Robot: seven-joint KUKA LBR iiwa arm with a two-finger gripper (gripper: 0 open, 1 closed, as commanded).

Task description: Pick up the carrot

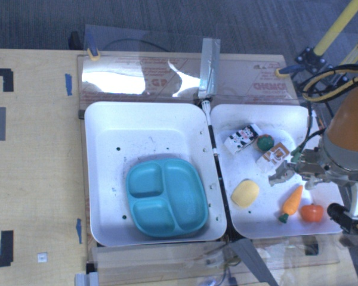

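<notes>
Carrot (pixel 292 200) sits near the right bin's (pixel 238 224) front edge, you see, green tip toward the front, a tomato (pixel 312 213) just beside it on the right. Your tool (pixel 284 173) hangs just above the carrot's orange end; whether it's wide or narrow, you can't tell from here. Lemon (pixel 245 193) lies left; turquoise divided plate (pixel 165 197) fills the left bin (pixel 101 159).

carrot (pixel 292 201) in right bin (pixel 268 225), gripper (pixel 284 174) just above
</notes>
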